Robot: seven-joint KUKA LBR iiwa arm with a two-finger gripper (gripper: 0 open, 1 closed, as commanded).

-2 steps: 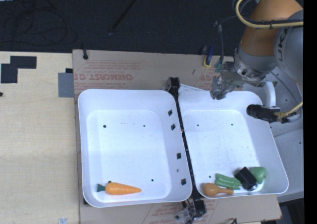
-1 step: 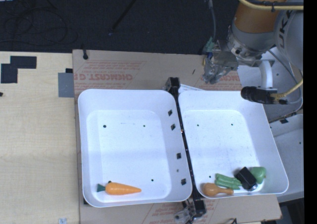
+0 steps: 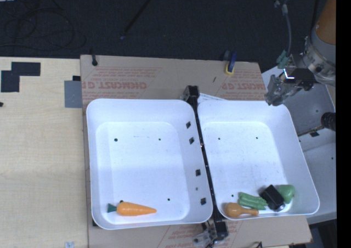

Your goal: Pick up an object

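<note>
Four toys wait as the gripper (image 3: 276, 94) hangs over the right bin's (image 3: 307, 175) far corner, holding nothing visible, fingers apparently slightly parted. Nearest prey: the cluster around a black block (image 3: 272, 197), at the bin's near edge.

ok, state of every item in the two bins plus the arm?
Orange plastic carrot: lying flat, left bin, near front wall.
Tan pear-shaped toy: lying, right bin, front edge.
Green ridged plastic pod: lying beside the tan toy.
Black block: tilted, resting on a green round toy.
Gripper: above right bin's far right corner, holding nothing visible.
</note>
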